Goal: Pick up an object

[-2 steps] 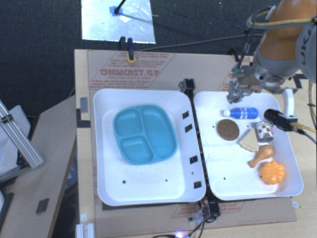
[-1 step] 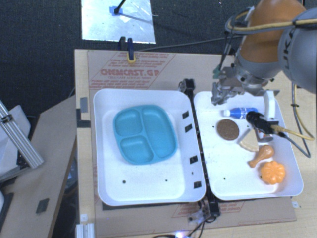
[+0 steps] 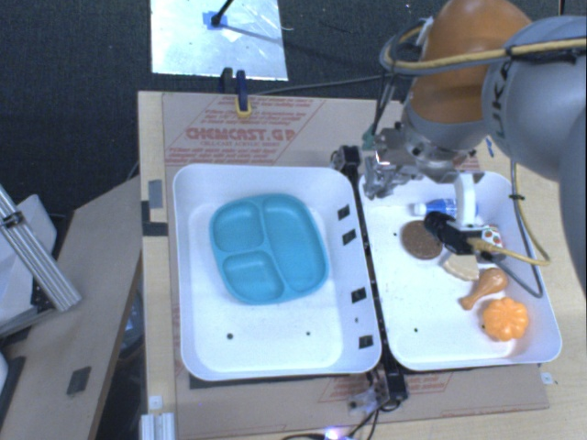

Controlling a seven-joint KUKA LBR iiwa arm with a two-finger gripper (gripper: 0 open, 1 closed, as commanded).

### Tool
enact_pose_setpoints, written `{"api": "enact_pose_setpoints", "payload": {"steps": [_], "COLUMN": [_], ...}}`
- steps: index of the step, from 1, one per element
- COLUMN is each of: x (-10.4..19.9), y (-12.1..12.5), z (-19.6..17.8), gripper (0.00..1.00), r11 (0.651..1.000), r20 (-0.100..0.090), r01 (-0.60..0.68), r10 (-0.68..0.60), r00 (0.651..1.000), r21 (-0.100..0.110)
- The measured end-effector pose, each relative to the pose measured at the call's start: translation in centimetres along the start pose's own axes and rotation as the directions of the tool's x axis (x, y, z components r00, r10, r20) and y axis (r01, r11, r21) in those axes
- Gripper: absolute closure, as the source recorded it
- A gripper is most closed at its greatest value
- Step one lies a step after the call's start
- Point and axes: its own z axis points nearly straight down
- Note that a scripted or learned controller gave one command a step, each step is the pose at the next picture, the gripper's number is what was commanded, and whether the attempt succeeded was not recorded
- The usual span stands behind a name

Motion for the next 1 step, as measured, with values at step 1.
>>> {"api": "enact_pose_setpoints", "payload": {"steps": [1], "x": [4.52], "y": [-0.29], "z": [1.86], "gripper": [1.00], "r11": [1.000], "r20": [0.000], "r01": [0.000], "r10": [0.000], "r00": [1.000], "r21": [0.001]}}
